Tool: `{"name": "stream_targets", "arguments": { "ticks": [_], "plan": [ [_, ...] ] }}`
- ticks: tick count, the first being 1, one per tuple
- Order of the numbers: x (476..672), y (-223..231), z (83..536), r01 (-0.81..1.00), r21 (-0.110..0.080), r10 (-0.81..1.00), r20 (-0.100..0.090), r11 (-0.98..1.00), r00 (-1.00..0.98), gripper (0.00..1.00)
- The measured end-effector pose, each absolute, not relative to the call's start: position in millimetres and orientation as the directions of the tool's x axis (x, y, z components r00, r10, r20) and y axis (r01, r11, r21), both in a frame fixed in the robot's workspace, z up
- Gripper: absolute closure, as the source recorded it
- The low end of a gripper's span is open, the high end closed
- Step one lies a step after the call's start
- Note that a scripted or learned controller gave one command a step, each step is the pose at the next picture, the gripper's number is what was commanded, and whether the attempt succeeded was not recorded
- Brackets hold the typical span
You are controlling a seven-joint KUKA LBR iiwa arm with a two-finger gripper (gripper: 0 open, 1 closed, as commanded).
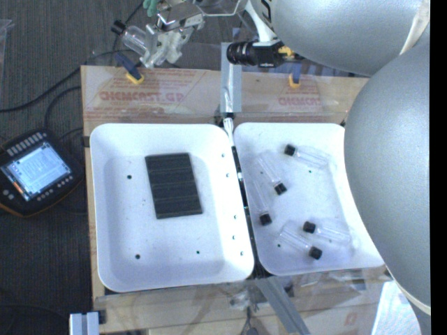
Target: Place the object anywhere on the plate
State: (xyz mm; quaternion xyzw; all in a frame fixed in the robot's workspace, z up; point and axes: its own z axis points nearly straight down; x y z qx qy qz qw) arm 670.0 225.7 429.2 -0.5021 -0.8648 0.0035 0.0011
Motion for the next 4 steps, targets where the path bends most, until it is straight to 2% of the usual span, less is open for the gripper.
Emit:
{"name": "stream_targets", "arguments": {
  "ticks": [1, 2, 3, 4],
  "plan": [
    [670.1, 225, 429, 0.778, -0.007, 0.778, -0.001, 0.628, -0.628, 1.0],
    [662.1, 224, 429, 0.984, -0.007, 0.984, -0.004, 0.176, -0.176, 1.0],
    [655.2, 223, 430, 0.829, -0.006, 0.829, 0.001, 0.559, -0.559, 1.0],
    [670.4, 224, 428, 0.357, -0.001, 0.357, 0.002, 0.934, -0.934, 1.0]
  ]
}}
